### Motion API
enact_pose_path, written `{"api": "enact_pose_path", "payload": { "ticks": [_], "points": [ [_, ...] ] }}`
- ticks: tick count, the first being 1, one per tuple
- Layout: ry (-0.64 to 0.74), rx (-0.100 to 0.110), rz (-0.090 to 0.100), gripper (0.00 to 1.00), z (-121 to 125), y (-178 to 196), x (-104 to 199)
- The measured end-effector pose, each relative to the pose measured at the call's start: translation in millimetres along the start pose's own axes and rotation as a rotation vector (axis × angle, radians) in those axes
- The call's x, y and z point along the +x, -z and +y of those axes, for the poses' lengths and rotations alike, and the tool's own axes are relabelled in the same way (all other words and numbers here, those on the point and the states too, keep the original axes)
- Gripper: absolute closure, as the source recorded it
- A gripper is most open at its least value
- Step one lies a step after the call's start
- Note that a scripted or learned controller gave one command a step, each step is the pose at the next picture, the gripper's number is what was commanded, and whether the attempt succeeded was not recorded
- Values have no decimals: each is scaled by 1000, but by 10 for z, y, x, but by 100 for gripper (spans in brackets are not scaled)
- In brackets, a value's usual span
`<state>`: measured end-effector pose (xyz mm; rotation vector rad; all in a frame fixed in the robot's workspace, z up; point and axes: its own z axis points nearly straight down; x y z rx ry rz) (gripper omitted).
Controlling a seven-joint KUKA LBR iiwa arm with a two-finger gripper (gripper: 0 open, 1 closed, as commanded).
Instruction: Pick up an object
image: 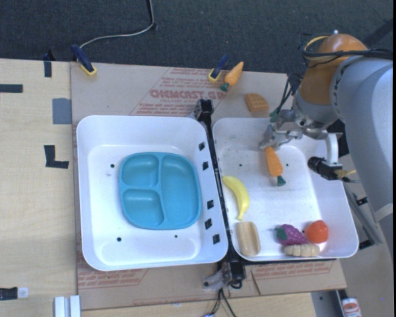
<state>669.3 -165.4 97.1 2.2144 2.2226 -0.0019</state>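
the right bin (pixel 330 203) serves as the landmark here. along its near wall lies a row of toy food: a tan bread roll (pixel 247 238) in the near left corner, then a purple grape bunch (pixel 289 232), a red tomato (pixel 317 230) by the near right corner, and a pale peanut-like piece (pixel 301 249) tucked just under the grapes and tomato, touching the wall. a little farther in, against the bin's left wall, a yellow banana (pixel 237 195) curves along the floor.

past the bin's middle, toward its far side, an orange carrot (pixel 274 163) lies tilted, its green tip pointing to the near side. the gripper (pixel 277 139) hangs right over the carrot's far end, at or just touching it; whether its fingers are spread or closed cannot be told from here, and the carrot cannot be seen between them. the grey arm (pixel 366 104) with its orange band (pixel 330 71) comes in over the bin's far right corner.

left of the right bin, touching it along a black clipped seam, sits the left bin (pixel 92 177), with a blue divided plate (pixel 160 190) resting on its floor.

beyond the right bin's far wall, on the cardboard (pixel 119 98), lies a tan bread piece (pixel 256 102), and farther still a second small carrot (pixel 233 75) beside a blue and yellow clamp (pixel 218 70). another clamp (pixel 84 61) sits at the cardboard's far left corner, with a white cable (pixel 129 32) trailing off behind it.
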Motion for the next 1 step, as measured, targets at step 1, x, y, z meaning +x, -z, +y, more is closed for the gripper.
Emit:
{"api": "enact_pose_path", "payload": {
  "ticks": [1],
  "points": [
    [-2,4,5,100,-667,295,652]
  ]
}}
